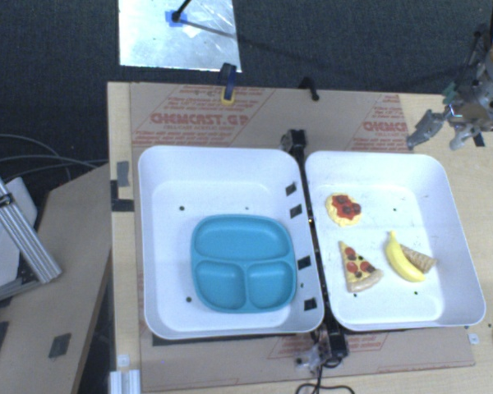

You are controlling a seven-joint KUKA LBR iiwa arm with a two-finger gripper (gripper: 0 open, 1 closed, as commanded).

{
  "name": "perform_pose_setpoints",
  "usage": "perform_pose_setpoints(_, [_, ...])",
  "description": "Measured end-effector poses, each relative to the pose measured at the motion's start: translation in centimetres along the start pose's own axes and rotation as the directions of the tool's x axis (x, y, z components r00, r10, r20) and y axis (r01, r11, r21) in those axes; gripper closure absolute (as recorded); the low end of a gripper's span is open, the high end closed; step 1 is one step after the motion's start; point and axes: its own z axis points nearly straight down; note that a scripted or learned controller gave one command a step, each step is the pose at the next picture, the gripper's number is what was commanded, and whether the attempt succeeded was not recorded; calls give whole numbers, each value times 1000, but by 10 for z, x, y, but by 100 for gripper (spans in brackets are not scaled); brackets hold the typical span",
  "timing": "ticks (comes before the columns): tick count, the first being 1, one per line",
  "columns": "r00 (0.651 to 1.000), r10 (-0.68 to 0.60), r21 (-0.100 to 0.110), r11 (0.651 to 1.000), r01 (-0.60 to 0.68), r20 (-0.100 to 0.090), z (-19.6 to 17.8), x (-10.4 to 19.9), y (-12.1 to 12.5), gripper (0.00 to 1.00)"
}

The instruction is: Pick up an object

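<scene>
In the right bin [444, 302] lie a small round red-and-yellow toy pizza [344, 208], a toy pizza slice [359, 267] and a yellow banana [403, 257] with a tan piece against its right side. The left bin [160, 220] holds a blue divided plate [244, 263]. My gripper [435, 142] hangs over the bench just behind the right bin's back right corner, well away from the toys. Its two fingers are spread apart, open, with nothing between them.
A brown cardboard sheet [205, 113] lies under both bins. A silver square panel [177, 23] sits behind it on the dark floor. Black clips run along the seam [302, 236] between the bins. A metal frame [16, 228] stands at the far left.
</scene>
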Motion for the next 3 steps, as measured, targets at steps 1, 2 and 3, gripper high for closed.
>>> perform_pose_setpoints(1, [1000,-4,7,1000,4,-5,201,81,-31,0])
perform_pose_setpoints(2, [1000,4,-5,1000,-4,3,194,28,18,0])
perform_pose_setpoints(3, [1000,3,2,1000,-3,-1,195,46,-23,0])
